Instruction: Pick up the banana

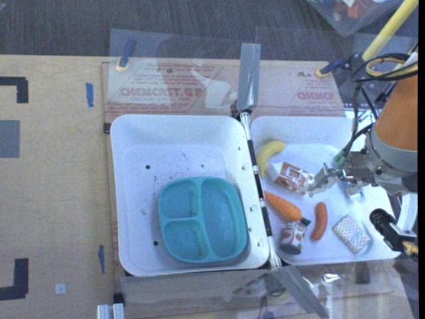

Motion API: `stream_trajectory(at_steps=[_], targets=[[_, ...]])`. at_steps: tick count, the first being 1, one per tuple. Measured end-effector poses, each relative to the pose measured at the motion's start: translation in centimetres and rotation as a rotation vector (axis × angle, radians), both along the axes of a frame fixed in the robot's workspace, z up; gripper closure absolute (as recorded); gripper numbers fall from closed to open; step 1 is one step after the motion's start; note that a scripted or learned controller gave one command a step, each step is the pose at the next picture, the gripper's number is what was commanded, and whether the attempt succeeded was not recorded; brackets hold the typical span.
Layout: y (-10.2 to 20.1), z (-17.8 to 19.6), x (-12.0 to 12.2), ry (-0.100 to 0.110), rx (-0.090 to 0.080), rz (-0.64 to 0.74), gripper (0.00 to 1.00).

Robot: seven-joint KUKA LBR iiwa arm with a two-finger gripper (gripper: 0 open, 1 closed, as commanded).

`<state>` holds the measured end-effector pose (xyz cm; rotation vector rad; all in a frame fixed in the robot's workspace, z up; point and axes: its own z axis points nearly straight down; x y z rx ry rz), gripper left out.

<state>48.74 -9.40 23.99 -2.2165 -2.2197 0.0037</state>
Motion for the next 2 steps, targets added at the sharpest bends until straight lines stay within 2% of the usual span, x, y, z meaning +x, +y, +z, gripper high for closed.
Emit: stream_trajectory(at_steps=[1, 2], targets=[[-4.1, -9.9, 1.1, -0.003, -0.001, -0.108, 0.0], [-5.1, -15.2, 1.6, -0.011, -0.001, -0.126, 0.0]])
